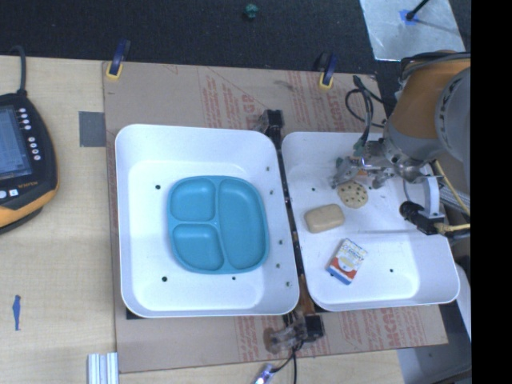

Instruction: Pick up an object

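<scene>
Overhead view of the desk (64, 294), read left to right. At the 9 o'clock edge lies a teach pendant (20, 162), parked clear of the workspace. The left bin (136, 286) carries a blue divided plate (218, 224) at its centre, probably a drop-off target. The right bin (424, 286) holds the candidates for picking: a tan soap-like block (324, 218) near its centre, a small printed carton (346, 262) at 6 o'clock of that block, and a round speckled cookie (352, 194) at 1 o'clock of it. The pincer (366, 166) hangs just above the cookie, at the bin's 12 o'clock side, apparently positioned for a descent onto it. Whether the pincer stands apart or together cannot be told; nothing is seen between its tips. Judged stage: approach, with no object yet lifted.
</scene>
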Robot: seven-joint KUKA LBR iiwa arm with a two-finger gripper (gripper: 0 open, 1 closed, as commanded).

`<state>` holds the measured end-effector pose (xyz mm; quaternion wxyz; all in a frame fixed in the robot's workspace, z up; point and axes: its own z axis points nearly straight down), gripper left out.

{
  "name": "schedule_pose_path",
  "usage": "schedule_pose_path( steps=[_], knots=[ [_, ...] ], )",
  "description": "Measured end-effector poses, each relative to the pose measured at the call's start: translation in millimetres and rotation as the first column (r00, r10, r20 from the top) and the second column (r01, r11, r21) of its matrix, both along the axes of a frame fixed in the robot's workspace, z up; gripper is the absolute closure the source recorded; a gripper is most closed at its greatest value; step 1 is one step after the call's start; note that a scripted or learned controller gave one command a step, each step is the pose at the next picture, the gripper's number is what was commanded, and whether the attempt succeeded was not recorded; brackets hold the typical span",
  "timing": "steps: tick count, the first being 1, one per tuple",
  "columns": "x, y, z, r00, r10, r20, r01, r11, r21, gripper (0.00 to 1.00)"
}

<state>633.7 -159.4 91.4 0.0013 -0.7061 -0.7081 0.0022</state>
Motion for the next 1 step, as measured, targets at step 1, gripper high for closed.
schedule_pose_path(
  steps=[1],
  knots=[
    [21.4, 27.8, -0.2, 1.000, 0.001, -0.004, -0.001, 1.000, 0.001, 0.00]
  ],
)
